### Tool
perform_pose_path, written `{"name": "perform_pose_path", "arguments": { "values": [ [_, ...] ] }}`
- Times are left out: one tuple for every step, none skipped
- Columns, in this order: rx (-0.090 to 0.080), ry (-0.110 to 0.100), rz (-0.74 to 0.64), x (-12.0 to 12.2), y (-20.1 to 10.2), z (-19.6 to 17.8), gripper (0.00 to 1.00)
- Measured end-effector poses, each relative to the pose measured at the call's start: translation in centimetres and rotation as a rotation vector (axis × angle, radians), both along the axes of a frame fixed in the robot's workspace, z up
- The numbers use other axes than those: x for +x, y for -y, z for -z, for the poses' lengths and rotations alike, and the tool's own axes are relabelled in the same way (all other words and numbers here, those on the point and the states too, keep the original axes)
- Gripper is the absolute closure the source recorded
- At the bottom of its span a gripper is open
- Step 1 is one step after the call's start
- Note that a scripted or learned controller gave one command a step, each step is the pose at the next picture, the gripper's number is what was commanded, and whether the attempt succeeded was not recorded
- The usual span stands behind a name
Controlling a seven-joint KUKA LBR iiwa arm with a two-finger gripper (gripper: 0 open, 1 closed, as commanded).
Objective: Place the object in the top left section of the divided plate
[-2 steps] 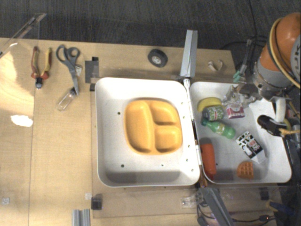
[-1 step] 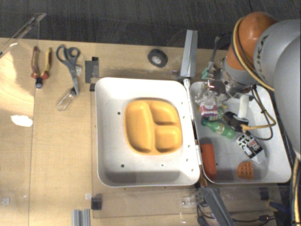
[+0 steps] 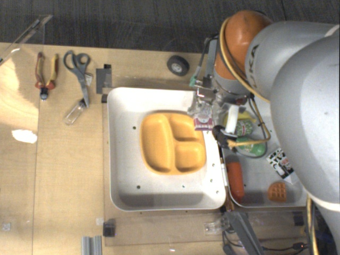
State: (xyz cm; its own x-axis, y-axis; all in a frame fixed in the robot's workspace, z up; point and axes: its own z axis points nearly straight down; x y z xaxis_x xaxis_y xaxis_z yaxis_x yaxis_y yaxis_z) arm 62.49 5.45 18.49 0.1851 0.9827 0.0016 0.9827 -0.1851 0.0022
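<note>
Scissors (image 3: 79, 73), pliers (image 3: 44, 76), tape roll (image 3: 178, 65)

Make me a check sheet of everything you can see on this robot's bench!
Surface: wooden bench with two white bins; left bin.
Job's things: yellow plate in the left bin; small purple object at the plate's upper right edge, under the claw.
Clutter: right bin holds a hot dog, waffle, green item. Scissors, pliers, tape roll on the bench.
Claw: claw above the purple object.
Cables: yellow cable on the arm.
Surroundings: dark floor.
</note>
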Motion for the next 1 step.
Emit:
{"name": "perform_pose_path", "arguments": {
  "values": [
    [0.000, 0.000, 0.000, 0.00, 0.02, 0.00, 0.00]
  ]
}}
